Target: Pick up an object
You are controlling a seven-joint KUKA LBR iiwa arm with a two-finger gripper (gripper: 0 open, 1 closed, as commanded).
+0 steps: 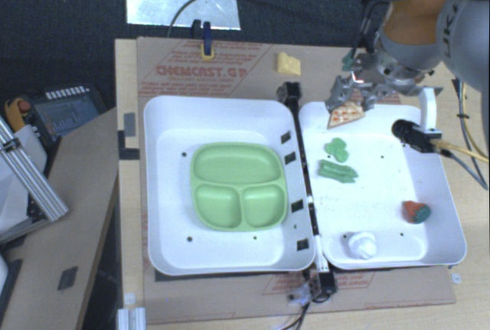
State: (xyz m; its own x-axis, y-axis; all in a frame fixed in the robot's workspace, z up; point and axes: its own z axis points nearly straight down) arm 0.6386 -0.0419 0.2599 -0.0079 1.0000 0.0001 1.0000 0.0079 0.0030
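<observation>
Camera view: gripper [351,96] clasps pizza slice [345,115]

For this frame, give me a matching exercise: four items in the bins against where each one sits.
Items:
1. green divided plate
2. pizza slice toy
3. white bottle
4. red and green strawberry toy

Places:
A. right bin, near edge
B. middle of the left bin
C. right bin, right side
D. right bin, far edge, under the gripper

Pairs: 1-B, 2-D, 3-A, 4-C
</observation>
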